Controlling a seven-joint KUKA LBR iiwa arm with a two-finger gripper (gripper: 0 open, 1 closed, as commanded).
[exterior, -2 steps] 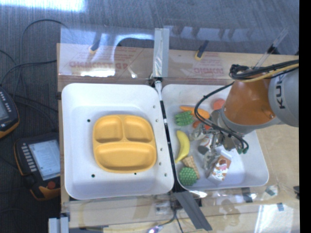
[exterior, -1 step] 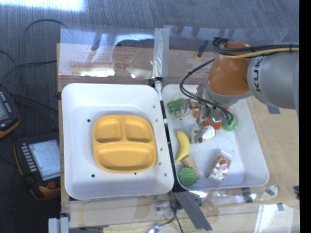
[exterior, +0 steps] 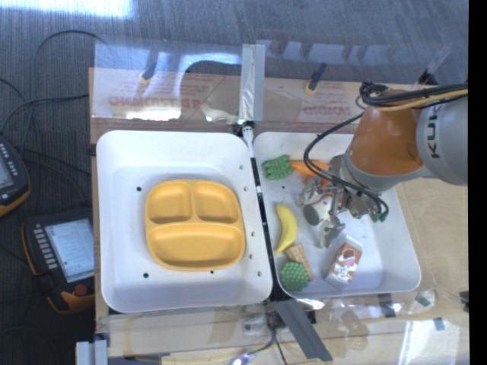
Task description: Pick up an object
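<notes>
My gripper (exterior: 326, 217) hangs over the middle of the right bin (exterior: 396, 280), below the arm's orange band. A yellow banana (exterior: 286, 228) lies just to its left, by the bin's left wall. A small red and white carton (exterior: 346, 264) lies right below the gripper, towards the front. A green leafy toy (exterior: 277, 167) and an orange carrot-like piece (exterior: 307, 168) sit at the back left of this bin. At the front left are a waffle cone piece (exterior: 298, 252) and a green knobbly ball (exterior: 295, 275). I see nothing in the gripper.
The left bin (exterior: 122, 280) holds a yellow divided plate (exterior: 195, 223). A raised rim (exterior: 259, 204) separates the two bins. Black cables loop from the arm over the back of the right bin. A handheld console (exterior: 61, 249) lies off the bench at the left.
</notes>
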